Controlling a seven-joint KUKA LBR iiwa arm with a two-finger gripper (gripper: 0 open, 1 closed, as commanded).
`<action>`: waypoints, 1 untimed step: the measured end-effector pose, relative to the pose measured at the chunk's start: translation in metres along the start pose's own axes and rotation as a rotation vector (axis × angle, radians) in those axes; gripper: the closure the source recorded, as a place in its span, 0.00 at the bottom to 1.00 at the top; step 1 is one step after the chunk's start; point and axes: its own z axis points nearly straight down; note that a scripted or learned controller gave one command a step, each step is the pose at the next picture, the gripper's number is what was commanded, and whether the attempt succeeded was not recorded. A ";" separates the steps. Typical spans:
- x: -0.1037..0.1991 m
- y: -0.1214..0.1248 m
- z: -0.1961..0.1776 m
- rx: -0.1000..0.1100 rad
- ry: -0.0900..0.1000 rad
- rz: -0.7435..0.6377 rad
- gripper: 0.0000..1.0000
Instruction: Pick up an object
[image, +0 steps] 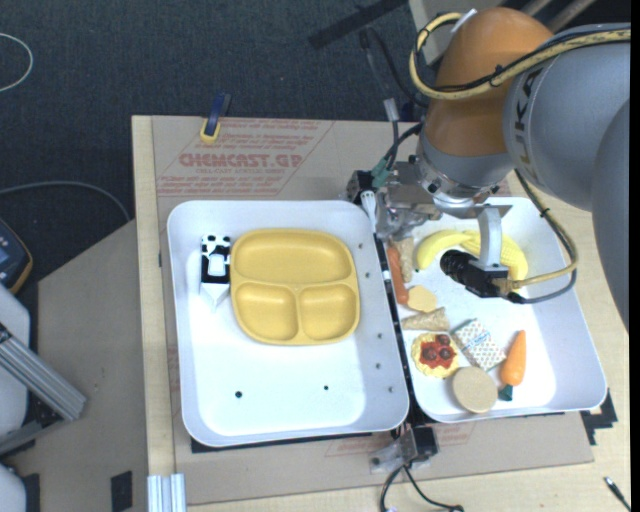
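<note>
The right bin (570, 330) holds toy foods: a yellow banana (512, 252), an orange carrot (513, 360), a small pizza (435, 354), a round tan disc (474, 389), a wrapped checked piece (480, 343), tan crackers (423, 300) and a thin red-orange stick (398, 275) by the bin's left wall. My gripper (402, 228) hangs at the far left corner of this bin, just above the upper end of the red-orange stick and left of the banana. Nothing shows between its fingers.
The left bin (200, 380) holds a yellow divided plate (296, 284) and a small black-and-white object (215, 262) at its left. The arm's orange band (480, 70) and grey body cover the right bin's far side. Cardboard (250, 160) lies under both bins.
</note>
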 end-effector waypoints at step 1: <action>0.022 -0.003 0.014 0.001 -0.001 0.002 1.00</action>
